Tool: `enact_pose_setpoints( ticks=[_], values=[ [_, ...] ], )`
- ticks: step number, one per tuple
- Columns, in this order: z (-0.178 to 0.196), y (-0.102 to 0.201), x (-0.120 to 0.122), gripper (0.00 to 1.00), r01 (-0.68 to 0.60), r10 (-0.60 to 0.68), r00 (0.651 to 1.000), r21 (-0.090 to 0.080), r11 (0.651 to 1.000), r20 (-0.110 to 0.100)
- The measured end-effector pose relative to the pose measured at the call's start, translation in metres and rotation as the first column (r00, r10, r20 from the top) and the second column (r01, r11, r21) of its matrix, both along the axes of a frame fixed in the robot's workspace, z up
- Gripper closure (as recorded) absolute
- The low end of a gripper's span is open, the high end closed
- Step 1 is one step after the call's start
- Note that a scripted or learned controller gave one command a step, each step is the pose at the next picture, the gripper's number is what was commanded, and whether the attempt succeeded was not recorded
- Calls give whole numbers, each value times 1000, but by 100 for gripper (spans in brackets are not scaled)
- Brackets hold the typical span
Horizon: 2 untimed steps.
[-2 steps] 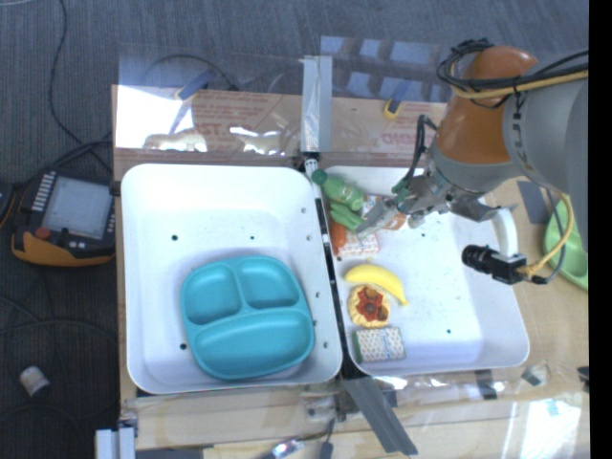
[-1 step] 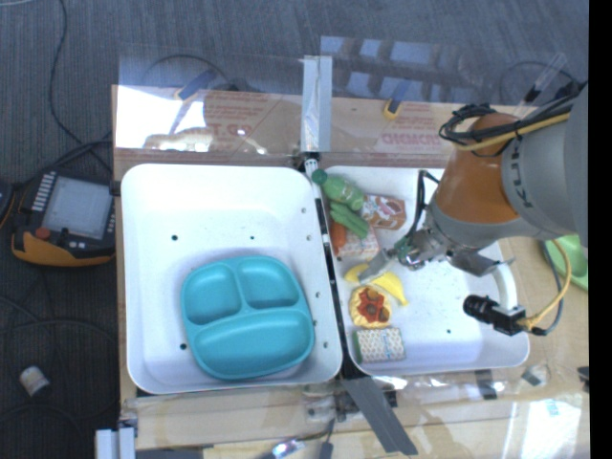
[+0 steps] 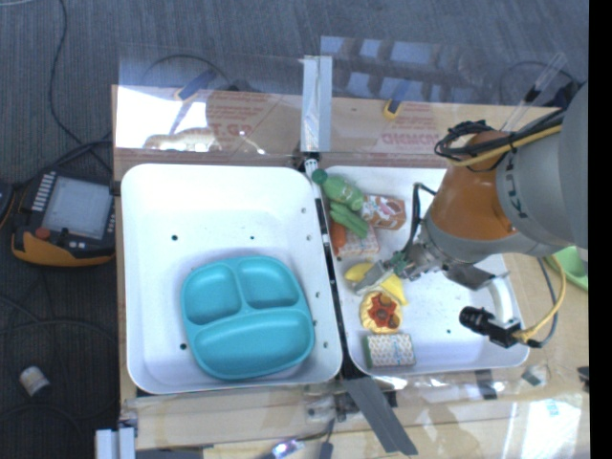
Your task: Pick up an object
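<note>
— Where are you looking from?
— From one fixed camera above the bench (image 3: pixel 559 352), tilted down at a slant. You take in both bins at middling range: the left bin (image 3: pixel 153 218) and the right bin (image 3: pixel 449 338).
— And the arm?
— The arm (image 3: pixel 478 208) enters from your right. Dark carpet borders the top and left.

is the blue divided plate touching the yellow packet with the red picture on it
Apart. The camera view shows the blue divided plate in the left bin and the yellow packet in the right bin, with both bin walls between them.
</note>
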<state>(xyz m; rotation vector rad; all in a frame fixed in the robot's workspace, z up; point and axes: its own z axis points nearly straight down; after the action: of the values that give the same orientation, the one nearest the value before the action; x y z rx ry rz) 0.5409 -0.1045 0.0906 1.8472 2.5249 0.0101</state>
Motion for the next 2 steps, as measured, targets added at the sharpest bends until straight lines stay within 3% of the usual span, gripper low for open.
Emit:
enact_pose_setpoints(
  ticks=[1, 2],
  values=[
    [9, 1, 0, 100, 1, -1, 1000, 3, 1000, 0],
    [0, -85, -2, 100, -4, 4, 1000, -2, 1000, 0]
  ],
)
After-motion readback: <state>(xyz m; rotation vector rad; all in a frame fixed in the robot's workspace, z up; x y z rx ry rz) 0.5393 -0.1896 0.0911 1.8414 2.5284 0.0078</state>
